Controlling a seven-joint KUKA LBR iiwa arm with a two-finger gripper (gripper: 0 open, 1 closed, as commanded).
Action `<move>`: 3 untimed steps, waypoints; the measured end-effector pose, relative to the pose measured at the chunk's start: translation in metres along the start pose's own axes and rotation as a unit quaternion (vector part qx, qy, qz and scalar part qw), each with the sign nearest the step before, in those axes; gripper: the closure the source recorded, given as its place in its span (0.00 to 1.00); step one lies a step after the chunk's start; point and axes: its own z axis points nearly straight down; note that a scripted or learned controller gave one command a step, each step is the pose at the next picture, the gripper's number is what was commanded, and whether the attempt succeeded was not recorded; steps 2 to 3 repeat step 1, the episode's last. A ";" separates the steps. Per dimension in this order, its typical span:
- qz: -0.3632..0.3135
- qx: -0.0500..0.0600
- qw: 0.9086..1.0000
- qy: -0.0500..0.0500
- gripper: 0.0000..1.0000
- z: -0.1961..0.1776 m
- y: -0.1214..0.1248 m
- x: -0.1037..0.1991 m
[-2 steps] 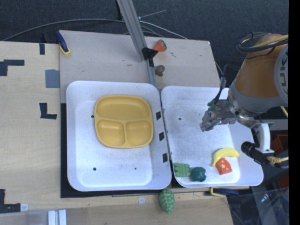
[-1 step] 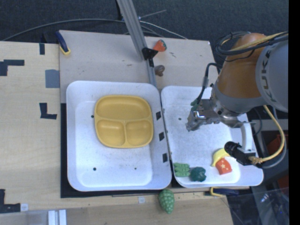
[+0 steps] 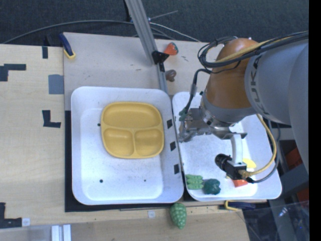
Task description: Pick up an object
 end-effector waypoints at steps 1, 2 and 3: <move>0.000 0.000 1.000 0.000 1.00 0.010 0.003 0.050; 0.000 0.000 1.000 0.000 1.00 0.010 0.003 0.050; 0.000 0.000 1.000 0.000 1.00 0.010 0.003 0.050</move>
